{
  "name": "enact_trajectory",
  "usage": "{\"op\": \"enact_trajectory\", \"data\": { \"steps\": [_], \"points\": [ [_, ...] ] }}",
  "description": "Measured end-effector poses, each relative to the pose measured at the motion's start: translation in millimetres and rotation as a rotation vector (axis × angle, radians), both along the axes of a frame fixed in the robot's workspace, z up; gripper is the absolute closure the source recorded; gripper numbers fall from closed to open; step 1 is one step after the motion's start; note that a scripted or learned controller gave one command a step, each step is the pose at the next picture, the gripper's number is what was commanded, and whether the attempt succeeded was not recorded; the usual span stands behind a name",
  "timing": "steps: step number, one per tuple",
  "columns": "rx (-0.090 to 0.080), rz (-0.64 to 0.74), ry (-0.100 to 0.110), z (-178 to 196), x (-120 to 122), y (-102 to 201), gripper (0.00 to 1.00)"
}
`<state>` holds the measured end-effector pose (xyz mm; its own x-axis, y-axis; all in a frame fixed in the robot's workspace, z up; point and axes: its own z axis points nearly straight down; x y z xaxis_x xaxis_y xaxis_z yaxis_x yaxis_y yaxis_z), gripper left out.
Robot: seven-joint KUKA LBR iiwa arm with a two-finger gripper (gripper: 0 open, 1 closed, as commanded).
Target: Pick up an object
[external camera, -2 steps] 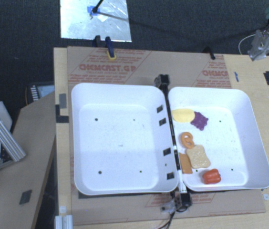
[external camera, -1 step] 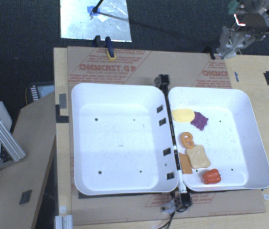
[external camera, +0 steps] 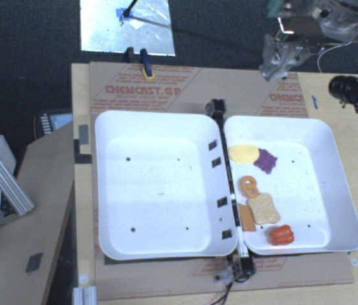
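The gripper [external camera: 278,61] hangs above the far edge of the bench [external camera: 166,84], beyond the back rim of the right bin [external camera: 341,189], and it is carried by the grey arm [external camera: 338,8] that enters from the upper right corner. Its 2 fingers point down toward the cardboard, but they merge into one blurred metallic shape, so how far apart they stand cannot be told; nothing shows between them. All the objects lie well below and nearer the camera than the fingers, gathered in the left part of the right bin beside the divider. Nearest to the fingers is a flat yellow piece [external camera: 244,152], with a purple bunch of grapes [external camera: 266,160] just beside it on its right. Further from the fingers sits a small orange pretzel shape [external camera: 249,185], then a tan slice of bread [external camera: 263,209] with an orange-brown strip [external camera: 247,217] against its left edge. Furthest from the fingers, near the bin's front rim, lies a red pepper [external camera: 281,235]. The left bin [external camera: 112,189] sits to the fingers' lower left, its bare white floor marked by 4 small dark dots.
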<state>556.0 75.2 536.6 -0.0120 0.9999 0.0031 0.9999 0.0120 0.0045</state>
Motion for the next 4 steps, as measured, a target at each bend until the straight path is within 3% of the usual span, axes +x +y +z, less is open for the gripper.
{"op": "enact_trajectory", "data": {
  "steps": [1,2,3,4],
  "points": [
    [0.0,0.002,0.004,-1.4,-36.7,77.7,1.0],
    [0.0,0.0,0.004,-1.6,-67.7,136.8,1.0],
    [-0.002,-0.006,0.003,-2.1,-39.6,160.1,1.0],
    [-0.001,-0.005,0.0,9.9,-40.2,159.3,1.0]
  ]
}}
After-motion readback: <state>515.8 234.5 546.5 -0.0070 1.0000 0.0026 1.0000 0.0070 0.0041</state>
